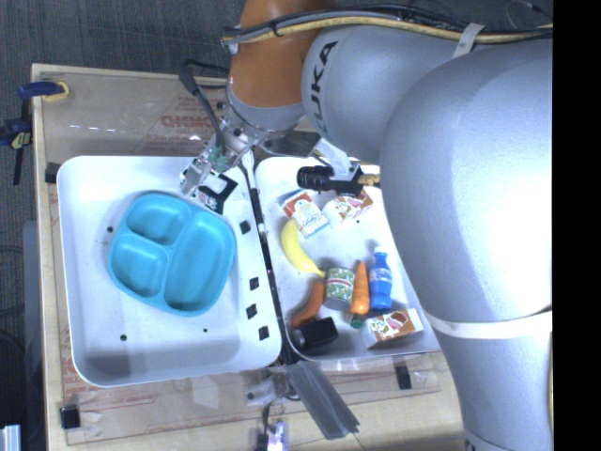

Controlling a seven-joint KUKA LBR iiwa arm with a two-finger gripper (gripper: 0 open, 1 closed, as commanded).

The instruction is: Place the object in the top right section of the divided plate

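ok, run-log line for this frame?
hand: over left bin top edge | blue divided plate: holds nothing | banana: right bin

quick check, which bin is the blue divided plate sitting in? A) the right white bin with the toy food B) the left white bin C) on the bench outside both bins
B: the blue three-section divided plate lies on the floor of the left white bin, while the yellow banana and orange carrot lie in the right white bin.
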